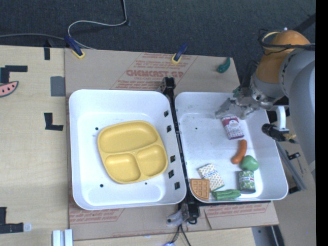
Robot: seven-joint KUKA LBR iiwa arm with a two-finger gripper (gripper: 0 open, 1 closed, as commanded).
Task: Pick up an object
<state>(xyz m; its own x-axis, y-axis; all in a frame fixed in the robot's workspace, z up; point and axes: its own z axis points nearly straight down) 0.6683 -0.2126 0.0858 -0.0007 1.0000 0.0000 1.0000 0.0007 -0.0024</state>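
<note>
My gripper (pixel 233 110) hangs over the back of the right bin (pixel 205 111), its grey fingers spread open with nothing between them. A small red and white carton (pixel 233 127) lies just in front of the fingertips, apart from them. Further toward the front of the same bin lie an orange carrot-like piece (pixel 239 151), a green pepper (pixel 250 163), a green can (pixel 246 181), a green pod (pixel 226 193), a waffle (pixel 200 188) and a patterned cracker packet (pixel 211 176).
A yellow divided plate (pixel 133 150) lies in the left bin (pixel 84 137). A black hinge strip (pixel 172 132) runs between the bins. Yellow clamps (pixel 179 54) and a teal piece (pixel 223 65) sit on the cardboard behind them. The arm (pixel 287 70) comes in from the right.
</note>
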